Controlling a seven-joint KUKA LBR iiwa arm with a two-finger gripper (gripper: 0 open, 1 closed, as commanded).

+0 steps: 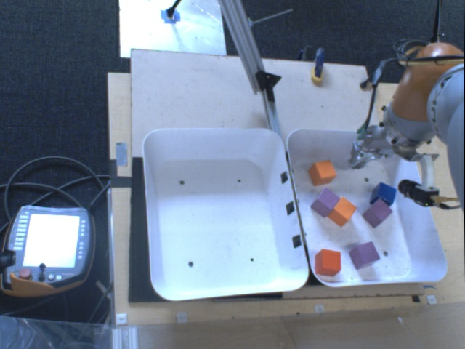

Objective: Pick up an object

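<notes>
The arm (436, 93) is cut off by the right edge of the picture, so its upper part cannot be seen. The fingers of the gripper (358, 158) are too small and blurred to be judged. The teach pendant (45, 249) is partly cut by the left edge.

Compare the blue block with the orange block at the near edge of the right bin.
The small blue cube lies toward the right side of the right white bin, below the pincer; the bright orange cube sits at the bin's front-left corner. The blue cube looks darker and slightly smaller. Both are loose cube-shaped blocks, touching no other block.
</notes>
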